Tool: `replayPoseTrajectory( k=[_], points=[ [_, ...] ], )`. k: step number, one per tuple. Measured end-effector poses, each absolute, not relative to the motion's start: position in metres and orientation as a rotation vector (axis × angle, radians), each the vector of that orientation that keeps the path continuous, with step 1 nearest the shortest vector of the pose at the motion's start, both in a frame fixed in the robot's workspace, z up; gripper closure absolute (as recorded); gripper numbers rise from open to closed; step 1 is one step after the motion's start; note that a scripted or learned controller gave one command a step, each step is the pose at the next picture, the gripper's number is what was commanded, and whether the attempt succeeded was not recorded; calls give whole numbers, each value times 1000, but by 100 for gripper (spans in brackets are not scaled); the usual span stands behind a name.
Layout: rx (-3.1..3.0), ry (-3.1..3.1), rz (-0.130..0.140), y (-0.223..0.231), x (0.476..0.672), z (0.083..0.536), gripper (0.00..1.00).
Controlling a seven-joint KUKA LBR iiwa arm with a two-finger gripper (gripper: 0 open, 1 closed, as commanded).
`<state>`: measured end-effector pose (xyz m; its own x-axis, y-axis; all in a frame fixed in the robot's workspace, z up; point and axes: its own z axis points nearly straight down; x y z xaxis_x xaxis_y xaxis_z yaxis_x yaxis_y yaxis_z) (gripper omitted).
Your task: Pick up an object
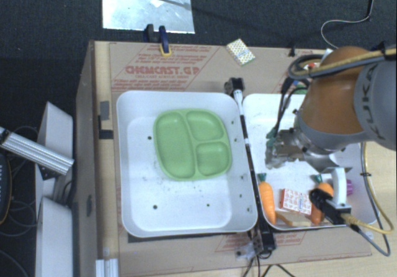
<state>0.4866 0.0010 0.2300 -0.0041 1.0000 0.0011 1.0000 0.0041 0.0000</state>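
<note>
The grey arm [347,102] reaches over the right bin [260,108]; whether its gripper [278,156] is released or clenched cannot be told. Left of it, a green divided plate [191,143] lies in the left bin [136,164]. Below the gripper lies an orange carrot [266,198], green-tipped, beside a red-and-white printed box [295,201], writing unreadable. The board behind reads "CHEMCAST GP" [161,71].

- Two bins are set side by side on the bench [161,64]; the left bin [133,207] and the right bin [257,108] are almost touching along their inner rims.
- A divided plate [191,144] is laid inside the left bin, toward its far side.
- A carrot [266,200] is placed in the right bin, against its left wall near the front.
- A small box [295,201] is found just right of the carrot.
- The arm [341,102] is positioned over the right bin, with the gripper [279,153] hung behind the carrot.
</note>
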Motion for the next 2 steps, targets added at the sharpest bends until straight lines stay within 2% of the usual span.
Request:
replayPoseTrajectory(
  k=[1, 2],
  points=[
    [-2214, -2231, -4, 0, 488, 241, 100],
    [-2216, -2227, -2, 21, 502, 236, 100]
  ],
)
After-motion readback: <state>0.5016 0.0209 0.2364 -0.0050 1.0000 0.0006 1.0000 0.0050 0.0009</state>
